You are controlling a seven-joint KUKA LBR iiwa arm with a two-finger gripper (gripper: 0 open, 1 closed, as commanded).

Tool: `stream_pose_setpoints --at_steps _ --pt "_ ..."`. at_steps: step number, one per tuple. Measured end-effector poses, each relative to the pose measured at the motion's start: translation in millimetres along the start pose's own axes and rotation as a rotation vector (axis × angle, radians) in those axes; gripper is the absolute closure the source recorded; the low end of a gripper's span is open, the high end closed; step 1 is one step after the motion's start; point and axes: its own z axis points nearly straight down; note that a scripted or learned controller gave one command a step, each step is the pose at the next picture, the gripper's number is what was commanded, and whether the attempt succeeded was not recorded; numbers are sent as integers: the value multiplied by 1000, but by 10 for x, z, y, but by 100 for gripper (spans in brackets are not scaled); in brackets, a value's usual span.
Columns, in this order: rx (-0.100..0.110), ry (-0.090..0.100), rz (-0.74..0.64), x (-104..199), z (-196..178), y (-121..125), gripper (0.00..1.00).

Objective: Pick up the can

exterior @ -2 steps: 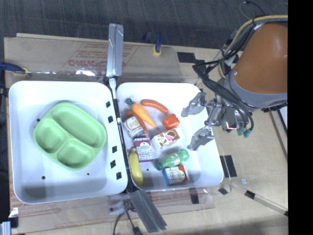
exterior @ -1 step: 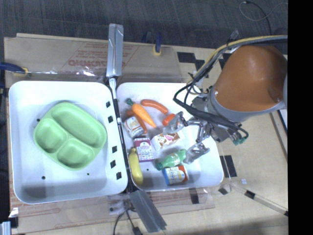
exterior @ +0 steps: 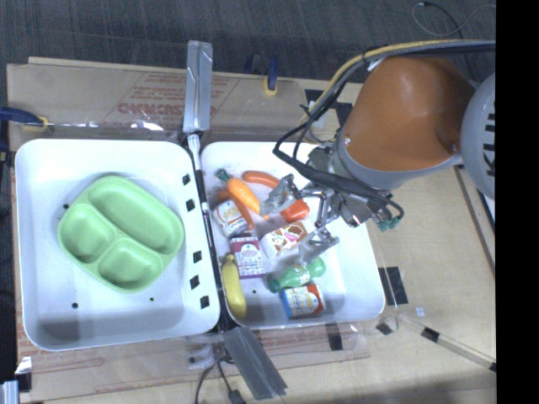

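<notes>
White plastic bins sit side by side on the tabletop. The left bin carries a green divided plate, tilted across its floor. The right bin holds a crowd of small things: an orange carrot and a red sausage near the far wall, a yellow banana along the divider, a dark red carton beside it, a green bottle lying on its side.

The can — blue body, orange-red label — lies on its side at the near edge of the right bin, just beside the green bottle.

The grey arm with its orange band reaches over the right bin. The gripper hangs above the middle of the clutter, its jaws spread — one metal finger towards the carrot, the other towards the bottle — with nothing pinched between them, well short of the can.
</notes>
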Motion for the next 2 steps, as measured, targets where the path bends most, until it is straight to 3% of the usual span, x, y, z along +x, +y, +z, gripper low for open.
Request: stream_pose_setpoints --at_steps 1,2 --pt "1 -3 -403 82 -148 167 0" --pt "-1 -1 -1188 112 -616 -20 0"
